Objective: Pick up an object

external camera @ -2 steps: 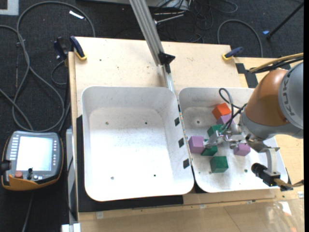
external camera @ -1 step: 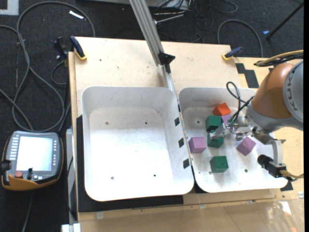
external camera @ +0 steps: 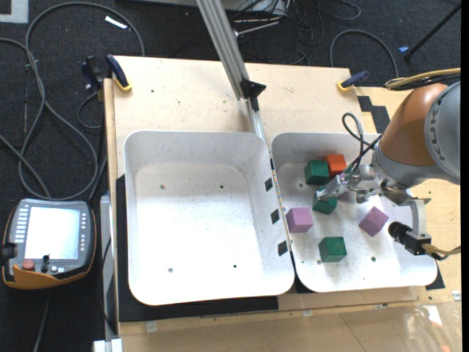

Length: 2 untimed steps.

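Note:
Several blocks lie in the right bin (external camera: 418,270). A green block (external camera: 316,171) and an orange block (external camera: 337,163) touch each other near the back. One purple block (external camera: 299,219) lies by the bin's left wall and another purple block (external camera: 374,221) sits further right. A green block (external camera: 332,248) sits toward the front. My gripper (external camera: 329,192) reaches in from the right and hangs low just above a small green block (external camera: 325,205), partly covering it. I cannot tell whether it touches that block.
The left bin (external camera: 198,218) stands beside the right one, their walls meeting at a divider with black marks. A slanted metal pole (external camera: 223,39) crosses the back of the bench. The arm's orange band (external camera: 410,123) hangs over the right bin's back right corner.

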Motion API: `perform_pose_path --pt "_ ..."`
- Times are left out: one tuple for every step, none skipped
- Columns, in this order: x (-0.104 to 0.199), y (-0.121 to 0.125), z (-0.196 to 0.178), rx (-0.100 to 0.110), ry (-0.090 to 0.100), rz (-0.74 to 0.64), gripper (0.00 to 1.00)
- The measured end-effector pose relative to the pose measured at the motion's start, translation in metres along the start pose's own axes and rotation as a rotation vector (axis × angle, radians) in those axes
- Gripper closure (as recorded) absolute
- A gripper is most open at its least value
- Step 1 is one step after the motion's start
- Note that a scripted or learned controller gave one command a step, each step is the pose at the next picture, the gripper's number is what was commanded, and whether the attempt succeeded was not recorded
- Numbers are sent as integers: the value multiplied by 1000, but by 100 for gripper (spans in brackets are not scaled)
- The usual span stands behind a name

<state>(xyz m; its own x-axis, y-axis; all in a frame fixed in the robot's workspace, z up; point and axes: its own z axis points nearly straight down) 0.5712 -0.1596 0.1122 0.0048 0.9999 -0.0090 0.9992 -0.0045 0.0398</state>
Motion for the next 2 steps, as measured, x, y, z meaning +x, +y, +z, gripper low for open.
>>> perform_pose_path --pt "-21 34 3 0 0 -3 0" --pt "-23 32 -1 16 0 -7 100"
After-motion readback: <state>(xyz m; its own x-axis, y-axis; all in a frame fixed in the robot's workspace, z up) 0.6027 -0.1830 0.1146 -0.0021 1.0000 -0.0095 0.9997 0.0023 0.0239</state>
